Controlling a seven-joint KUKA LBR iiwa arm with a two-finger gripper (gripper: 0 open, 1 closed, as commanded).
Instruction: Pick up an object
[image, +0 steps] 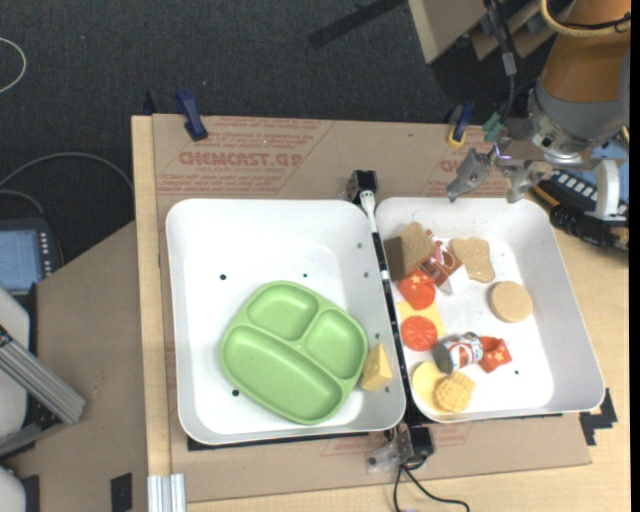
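Fingers (493, 178) spread above bin's (560, 245) toy food (450, 300)

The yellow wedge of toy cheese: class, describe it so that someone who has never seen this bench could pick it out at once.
Start at the left white plastic bin, the one that holds the green divided plate. Follow that plate to its lower right edge, near the wall between the two bins. The small pale yellow wedge of toy cheese lies there touching the plate, the sole loose item in that bin.

We are seeing a brown cardboard sheet (290, 160) lying over the bench (610, 300) mid-frame, with two white bins touching side by side on it: left bin (200, 260), right bin (560, 300).
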